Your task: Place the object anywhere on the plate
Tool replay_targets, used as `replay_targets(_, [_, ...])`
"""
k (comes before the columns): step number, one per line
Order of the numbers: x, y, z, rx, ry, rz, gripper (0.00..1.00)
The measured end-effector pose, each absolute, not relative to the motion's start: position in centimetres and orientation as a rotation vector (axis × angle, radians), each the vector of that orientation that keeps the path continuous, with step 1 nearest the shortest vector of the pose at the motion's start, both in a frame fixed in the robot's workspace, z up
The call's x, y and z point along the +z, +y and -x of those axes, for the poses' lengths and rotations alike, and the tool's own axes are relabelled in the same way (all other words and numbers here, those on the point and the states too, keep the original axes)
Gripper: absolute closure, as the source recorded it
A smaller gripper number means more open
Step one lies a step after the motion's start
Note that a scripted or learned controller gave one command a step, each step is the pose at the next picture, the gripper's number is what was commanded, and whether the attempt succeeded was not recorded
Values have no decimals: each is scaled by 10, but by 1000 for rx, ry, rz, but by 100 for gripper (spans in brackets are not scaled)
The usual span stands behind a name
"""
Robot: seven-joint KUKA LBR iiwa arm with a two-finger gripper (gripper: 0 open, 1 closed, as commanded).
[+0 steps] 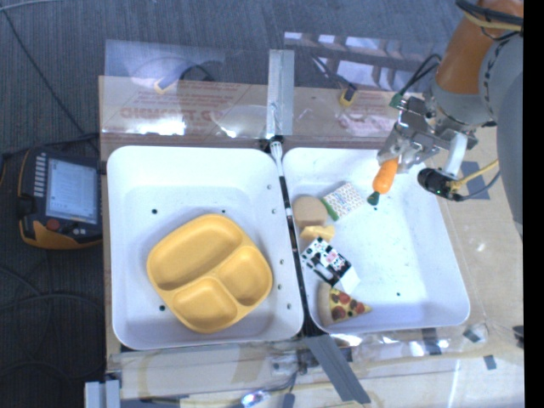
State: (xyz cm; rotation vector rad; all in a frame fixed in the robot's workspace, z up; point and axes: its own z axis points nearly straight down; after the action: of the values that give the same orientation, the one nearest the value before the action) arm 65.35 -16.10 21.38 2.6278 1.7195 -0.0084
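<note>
Gripper [399, 156] clamped on carrot [384, 179] (greens hanging down), lifted right of yellow plate [209, 271] for carrying across.

The grey arm with its orange band [470, 53] reaches in at upper right, its two-finger gripper [390, 167] closed on a small orange carrot [385, 178] (pointing downward).

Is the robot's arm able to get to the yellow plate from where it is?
Probably yes. The yellow plate lies open in the left bin, nothing on it. The gripper, above the right bin with a toy carrot, must cross the divider.
</note>
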Motion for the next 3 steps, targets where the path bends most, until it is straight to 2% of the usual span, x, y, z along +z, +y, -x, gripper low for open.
replay_targets(1, [182, -86, -642, -6, 1845, -2545, 100])
replay_targets(2, [182, -21, -593, -4, 2182, -2264, 100])
replay_targets(3, [182, 83, -543, -7, 2170, -2276, 100])
